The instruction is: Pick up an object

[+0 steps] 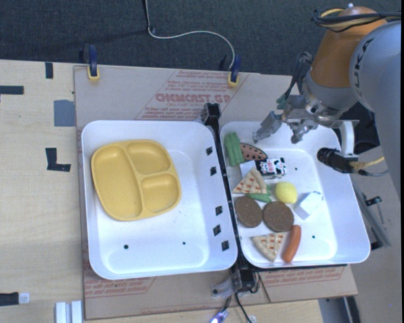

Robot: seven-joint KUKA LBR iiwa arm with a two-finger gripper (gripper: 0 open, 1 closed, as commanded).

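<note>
The right bin [337, 247] holds several toy foods: a green pickle [233, 148], a watermelon slice [254, 153], a black-and-white cow figure [274, 167], a sandwich wedge [250, 183], a yellow lemon [286, 193], two brown cookies [248, 212] [278, 215], a pizza slice [269, 245], a sausage [292, 243] and a white block [308, 204]. My gripper [281, 130] hangs open above the bin's back edge, fingers spread, nothing between them. It is up and right of the watermelon slice.
The left bin [121, 254] holds a yellow divided plate [135, 177]. Both bins sit on a cardboard sheet [155, 93] clamped at the back. A white cable [188, 36] loops behind it. The grey arm [363, 52] fills the upper right.
</note>
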